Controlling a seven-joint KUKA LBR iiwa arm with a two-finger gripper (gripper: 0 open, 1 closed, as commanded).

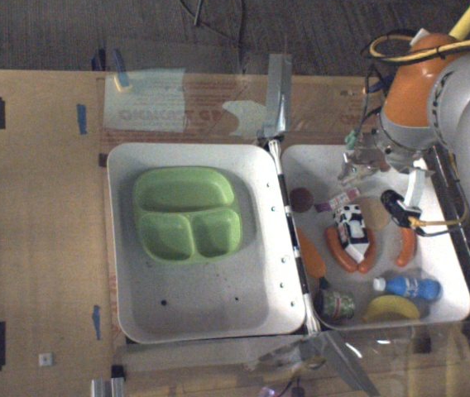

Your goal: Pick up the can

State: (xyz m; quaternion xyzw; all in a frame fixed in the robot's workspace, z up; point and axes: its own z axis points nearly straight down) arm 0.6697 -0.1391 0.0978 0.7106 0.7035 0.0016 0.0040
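Can (335, 303): was lying at the right bin's (458, 298) near-left corner.
Tabletop (36, 246): brown, bordered by dark carpet.
Pincer (357, 162): was well apart from it, at the far rim; finger state could not be told.

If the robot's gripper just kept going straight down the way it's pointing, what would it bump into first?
Probably the bare floor of the right bin near its back wall. The gripper hangs there pointing down, away from the can at the front. Depth is hard to judge.
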